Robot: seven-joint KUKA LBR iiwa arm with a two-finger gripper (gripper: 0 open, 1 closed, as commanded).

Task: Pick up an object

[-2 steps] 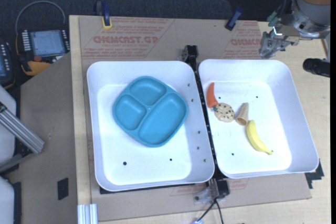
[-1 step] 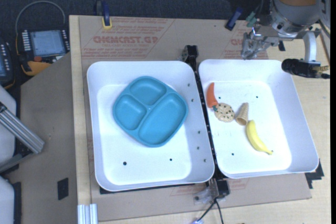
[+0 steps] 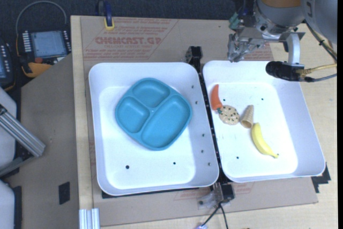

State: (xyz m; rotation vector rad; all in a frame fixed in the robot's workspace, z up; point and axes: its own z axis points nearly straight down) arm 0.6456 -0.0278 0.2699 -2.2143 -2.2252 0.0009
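Observation:
In the right bin (image 3: 300, 131) lie an orange carrot (image 3: 215, 97), a speckled cookie (image 3: 229, 115), a tan ice-cream cone (image 3: 247, 116) and a yellow banana (image 3: 263, 140). My gripper (image 3: 236, 52) hangs over the back rim of that bin, above and behind the carrot. Its fingers (image 3: 232, 54) are thin and close together, with nothing between them.
The left bin (image 3: 107, 169) holds a blue divided plate (image 3: 154, 113). A black clamp (image 3: 193, 54) sits at the back between the bins. A black cylinder with a cable (image 3: 285, 70) juts over the right bin's back edge. Cardboard (image 3: 134, 40) lies under both bins.

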